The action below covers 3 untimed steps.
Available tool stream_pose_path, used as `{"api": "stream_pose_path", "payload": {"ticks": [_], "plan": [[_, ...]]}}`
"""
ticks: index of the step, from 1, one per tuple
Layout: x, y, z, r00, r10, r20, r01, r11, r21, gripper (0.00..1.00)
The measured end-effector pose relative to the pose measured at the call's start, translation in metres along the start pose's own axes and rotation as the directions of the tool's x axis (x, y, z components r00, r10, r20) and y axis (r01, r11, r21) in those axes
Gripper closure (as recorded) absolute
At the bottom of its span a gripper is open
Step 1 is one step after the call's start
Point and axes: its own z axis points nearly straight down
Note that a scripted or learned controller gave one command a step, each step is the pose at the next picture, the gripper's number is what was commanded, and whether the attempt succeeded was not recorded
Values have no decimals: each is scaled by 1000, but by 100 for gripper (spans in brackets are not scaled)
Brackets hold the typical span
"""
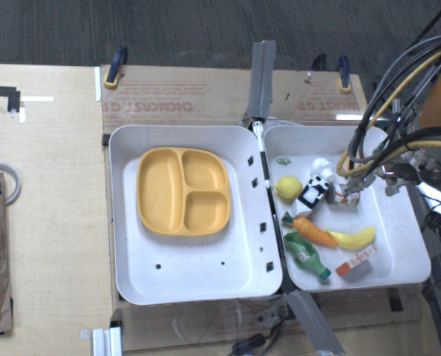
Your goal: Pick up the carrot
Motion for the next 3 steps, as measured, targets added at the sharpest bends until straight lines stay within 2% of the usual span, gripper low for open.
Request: {"api": "stream_pose_path", "payload": {"ticks": [1, 2, 3], "plan": [[23, -4, 143, 991, 136, 0, -136, 990, -18, 0], [27, -36, 159, 997, -75, 0, 75, 997, -2, 0], [26, -37, 151, 997, -71, 0, 71, 997, 1, 100]]}}
